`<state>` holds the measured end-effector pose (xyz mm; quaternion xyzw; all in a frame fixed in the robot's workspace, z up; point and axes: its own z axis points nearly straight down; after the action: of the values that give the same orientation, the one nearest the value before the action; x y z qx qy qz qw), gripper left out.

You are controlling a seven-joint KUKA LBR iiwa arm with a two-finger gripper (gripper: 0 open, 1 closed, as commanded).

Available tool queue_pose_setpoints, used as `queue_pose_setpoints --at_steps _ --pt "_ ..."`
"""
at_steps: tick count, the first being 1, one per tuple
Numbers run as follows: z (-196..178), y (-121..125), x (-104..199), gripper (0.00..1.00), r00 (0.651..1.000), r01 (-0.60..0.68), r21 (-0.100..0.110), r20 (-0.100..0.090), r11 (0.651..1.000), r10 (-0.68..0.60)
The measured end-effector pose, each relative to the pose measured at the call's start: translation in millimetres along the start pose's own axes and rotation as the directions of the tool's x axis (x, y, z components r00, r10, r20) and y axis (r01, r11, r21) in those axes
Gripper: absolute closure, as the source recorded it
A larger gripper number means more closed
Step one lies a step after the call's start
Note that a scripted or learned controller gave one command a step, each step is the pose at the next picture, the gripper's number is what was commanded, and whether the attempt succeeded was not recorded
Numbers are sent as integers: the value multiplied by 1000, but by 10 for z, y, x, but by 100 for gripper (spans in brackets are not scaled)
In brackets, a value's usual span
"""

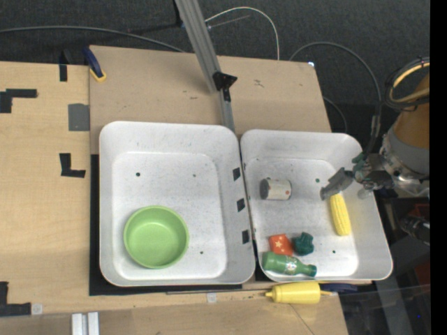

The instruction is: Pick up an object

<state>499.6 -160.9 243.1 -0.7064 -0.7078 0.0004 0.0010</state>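
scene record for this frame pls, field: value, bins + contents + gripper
left bin: holds a green bowl near its front left
right bin: holds five things
grey cylinder: on its side, left-centre of right bin
corn cob: right side of right bin, lengthwise
orange piece: front of right bin, beside dark green piece
green bottle: lying along the front wall
yellow bottle: on the bench, outside the right bin
gripper: over right bin, just above the corn cob, nothing seen held

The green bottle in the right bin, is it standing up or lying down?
Lying down: the green bottle lies lengthwise along the right bin's near wall.
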Motion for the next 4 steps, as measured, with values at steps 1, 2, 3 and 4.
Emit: queue_pose_setpoints --at_steps 1,2,3,4 --pt "0 0 -2 0 1000 0 0 0 1000 0" --pt "444 -8 -41 0 1000 -2 4 0 1000 2" --pt "884 -28 -6 0 1000 -1 4 0 1000 1" --pt "1359 -60 -79 0 1000 -2 6 0 1000 2"
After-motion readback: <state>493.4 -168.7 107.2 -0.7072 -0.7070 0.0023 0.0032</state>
